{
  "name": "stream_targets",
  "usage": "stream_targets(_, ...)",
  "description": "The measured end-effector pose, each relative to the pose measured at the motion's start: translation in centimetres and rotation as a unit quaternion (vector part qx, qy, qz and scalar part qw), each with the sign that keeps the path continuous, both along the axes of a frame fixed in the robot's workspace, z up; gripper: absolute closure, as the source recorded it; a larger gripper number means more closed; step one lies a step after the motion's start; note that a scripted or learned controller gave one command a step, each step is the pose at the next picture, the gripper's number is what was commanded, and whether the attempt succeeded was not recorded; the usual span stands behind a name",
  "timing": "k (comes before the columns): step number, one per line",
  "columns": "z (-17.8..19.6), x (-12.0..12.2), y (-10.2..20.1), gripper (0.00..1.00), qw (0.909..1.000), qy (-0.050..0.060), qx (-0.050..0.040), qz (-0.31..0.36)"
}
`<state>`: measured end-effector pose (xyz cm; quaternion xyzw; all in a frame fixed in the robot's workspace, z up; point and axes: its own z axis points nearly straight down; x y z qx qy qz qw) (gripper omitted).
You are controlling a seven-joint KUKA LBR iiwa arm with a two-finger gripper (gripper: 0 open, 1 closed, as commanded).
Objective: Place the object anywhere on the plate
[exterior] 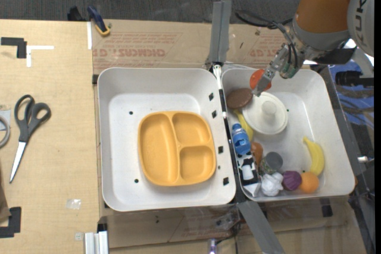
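1. Over on the left: a shallow white bin, smooth plastic with rounded corners, bearing a yellow-orange plate, glossy, rounded-square, split into 3 compartments, 1 long and 2 small.
2. Nothing lying on that plate.
3. On the right: a 2nd white bin, crowded with small things.
4. Near its middle, a white round lid-like piece with a knob on top, matte and smooth.
5. Just beside it, toward the divider, a flat brown disc.
6. Along the divider: a blue bottle, ribbed, lying lengthwise, touching a yellow piece behind it.
7. Down at the near edge: a grey round cap, a crumpled white lump, a purple ball, an orange ball, all close together.
8. Curved yellow banana, smooth, just above the orange ball.
9. Now the gripper, slanting down over the right bin's far side from the grey arm with its orange band.
10. Fingers close together, nearly closed, pinching a small red-orange object at the tips.
11. That object: rounded, glossy, bright red-orange, up above the bin floor, just over the brown disc and the white lid, well apart from the plate.
12. Outside the bins, on the wooden bench: black-handled scissors, metal blades pointing toward the near side.
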<state>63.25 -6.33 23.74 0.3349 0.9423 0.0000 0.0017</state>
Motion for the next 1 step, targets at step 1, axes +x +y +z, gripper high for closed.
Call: stream_targets(1,-0.08,-4.32,5.73,1.0,0.9972,0.001,0.0002,0.075)
